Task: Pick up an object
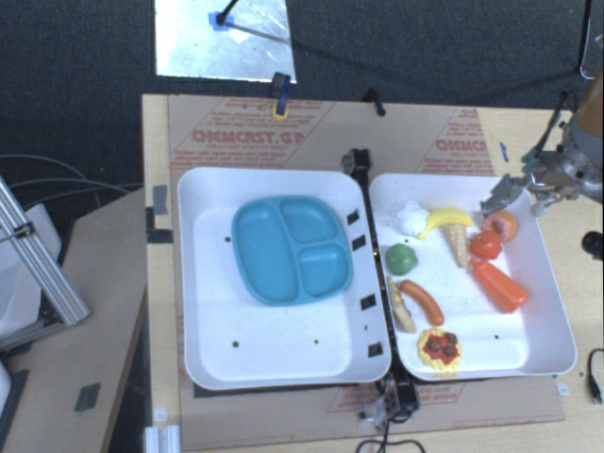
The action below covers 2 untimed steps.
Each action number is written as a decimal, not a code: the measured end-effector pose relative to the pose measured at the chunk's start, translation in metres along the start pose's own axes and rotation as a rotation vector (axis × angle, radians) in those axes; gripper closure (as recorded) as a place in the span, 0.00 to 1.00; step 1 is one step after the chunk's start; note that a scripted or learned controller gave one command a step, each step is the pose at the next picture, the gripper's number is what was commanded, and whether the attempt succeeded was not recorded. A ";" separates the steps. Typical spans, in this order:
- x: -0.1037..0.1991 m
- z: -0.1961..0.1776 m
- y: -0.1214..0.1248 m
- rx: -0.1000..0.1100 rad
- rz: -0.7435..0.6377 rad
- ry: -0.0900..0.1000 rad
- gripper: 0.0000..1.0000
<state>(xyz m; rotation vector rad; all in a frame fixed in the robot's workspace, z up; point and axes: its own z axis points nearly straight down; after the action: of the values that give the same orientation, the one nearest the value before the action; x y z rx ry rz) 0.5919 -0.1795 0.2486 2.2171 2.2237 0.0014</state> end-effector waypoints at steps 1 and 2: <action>-0.017 0.160 -0.047 0.015 0.005 0.004 0.00; -0.017 0.140 -0.040 -0.003 0.001 -0.001 1.00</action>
<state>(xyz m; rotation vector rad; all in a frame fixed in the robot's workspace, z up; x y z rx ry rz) 0.5522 -0.1967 0.1083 2.2162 2.2200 0.0035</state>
